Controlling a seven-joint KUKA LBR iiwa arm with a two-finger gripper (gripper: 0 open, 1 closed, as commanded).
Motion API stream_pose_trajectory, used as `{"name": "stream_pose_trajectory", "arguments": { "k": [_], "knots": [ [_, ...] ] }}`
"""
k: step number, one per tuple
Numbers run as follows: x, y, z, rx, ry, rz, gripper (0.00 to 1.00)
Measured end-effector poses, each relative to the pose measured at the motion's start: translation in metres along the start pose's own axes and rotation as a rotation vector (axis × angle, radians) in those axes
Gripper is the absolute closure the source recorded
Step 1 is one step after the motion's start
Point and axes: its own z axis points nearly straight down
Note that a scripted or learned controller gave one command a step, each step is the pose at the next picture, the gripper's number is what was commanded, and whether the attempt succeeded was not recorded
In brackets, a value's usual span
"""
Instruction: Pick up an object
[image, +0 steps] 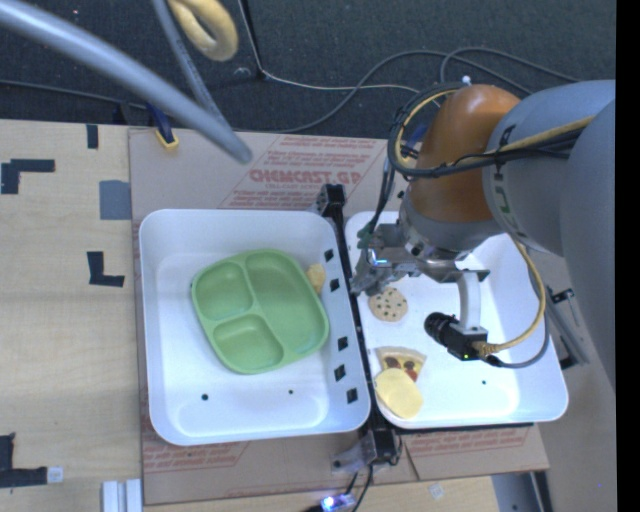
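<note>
Reading "CHEMCAST" in red: cardboard sheet (300, 175) under bins (165, 330).

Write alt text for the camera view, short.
A grey arm with an orange band reaches in from the right, its gripper low over the right white bin, just above a round cookie. Nearer the front lie a pizza slice and a yellow piece. The left bin holds a green divided tray.
</note>
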Motion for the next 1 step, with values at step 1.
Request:
{"name": "stream_pose_trajectory", "arguments": {
  "k": [1],
  "knots": [
    [0.0481,0.0038,0.0010,0.002,-0.001,0.001,1.00]
  ]
}}
